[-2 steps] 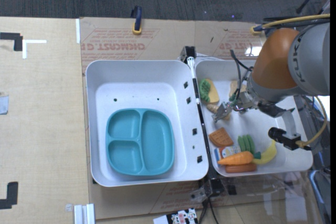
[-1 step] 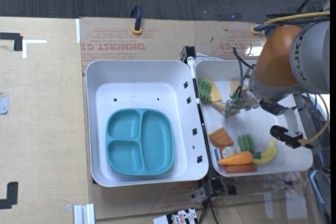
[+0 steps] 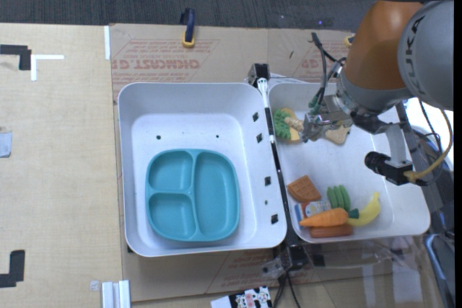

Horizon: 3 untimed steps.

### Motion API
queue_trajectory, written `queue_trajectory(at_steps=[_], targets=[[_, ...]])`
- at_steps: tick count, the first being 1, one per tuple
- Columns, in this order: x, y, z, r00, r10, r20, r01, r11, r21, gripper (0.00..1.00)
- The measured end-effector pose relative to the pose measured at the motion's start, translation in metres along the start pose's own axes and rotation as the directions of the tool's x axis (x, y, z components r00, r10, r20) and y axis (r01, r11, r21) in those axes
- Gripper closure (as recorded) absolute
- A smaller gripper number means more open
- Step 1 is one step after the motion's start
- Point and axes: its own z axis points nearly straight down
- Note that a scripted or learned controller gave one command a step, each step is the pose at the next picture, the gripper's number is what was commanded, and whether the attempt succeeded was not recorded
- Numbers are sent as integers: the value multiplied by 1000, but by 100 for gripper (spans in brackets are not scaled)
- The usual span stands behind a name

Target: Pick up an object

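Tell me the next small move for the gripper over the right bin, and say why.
Probably a short, straight descent. The gripper sits at the far end of the right bin, just over the green and yellow toy food and beside a tan piece. Nothing visibly sits between its fingers, so it likely needs to settle onto one item before closing.

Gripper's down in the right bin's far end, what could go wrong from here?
1. The gripper sits amid crowded toys: the green-and-yellow piece and tan piece lie close, so it may pinch two or nudge one away.
2. It works near the right bin's dividing wall, which may block a finger.
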Motion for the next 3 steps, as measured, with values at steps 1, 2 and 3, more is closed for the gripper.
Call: queue_trajectory(at_steps=[1,2,3], targets=[[15,-55,-11,988,152,-2,-152,988,4,100],[99,-60,-14,818,575,0,-575,818,3,100],[55,-41,1,889,458,2,-458,889,3,100]])
